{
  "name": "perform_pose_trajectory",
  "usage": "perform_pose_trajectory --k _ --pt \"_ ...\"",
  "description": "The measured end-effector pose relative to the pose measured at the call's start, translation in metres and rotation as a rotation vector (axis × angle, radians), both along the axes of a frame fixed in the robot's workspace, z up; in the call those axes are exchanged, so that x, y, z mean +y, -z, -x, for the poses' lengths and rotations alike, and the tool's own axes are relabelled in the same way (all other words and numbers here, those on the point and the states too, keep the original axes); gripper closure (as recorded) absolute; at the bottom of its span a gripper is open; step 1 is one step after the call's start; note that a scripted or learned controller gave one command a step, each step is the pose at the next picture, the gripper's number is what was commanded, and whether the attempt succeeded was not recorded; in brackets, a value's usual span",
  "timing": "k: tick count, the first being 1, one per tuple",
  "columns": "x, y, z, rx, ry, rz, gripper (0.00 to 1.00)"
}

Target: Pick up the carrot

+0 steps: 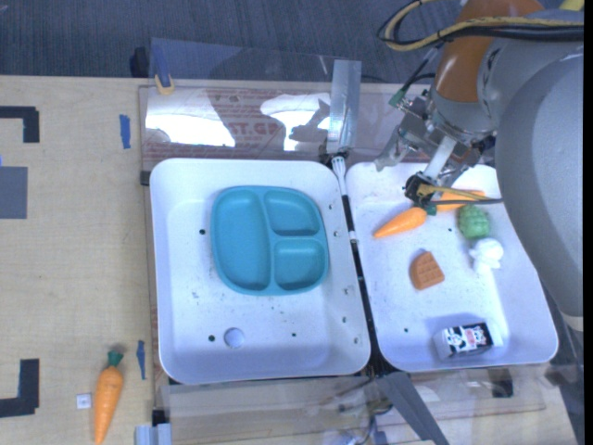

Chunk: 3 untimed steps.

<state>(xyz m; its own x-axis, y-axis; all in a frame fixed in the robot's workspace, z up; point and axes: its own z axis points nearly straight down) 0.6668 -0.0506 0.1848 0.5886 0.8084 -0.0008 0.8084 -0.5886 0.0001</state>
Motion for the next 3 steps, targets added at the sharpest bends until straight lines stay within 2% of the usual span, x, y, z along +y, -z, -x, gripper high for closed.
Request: perform_pose_trajectory --k 1,2,3 --pt "-0.043 0.049 0.048 0.005 -0.492 -0.002 0.00" --pt "-0.047 0.098 0.044 -0.002 -0.615 -0.001 0.00" --pt "-0.047 0.087 0.043 -0.006 -0.613 0.001 1.00"
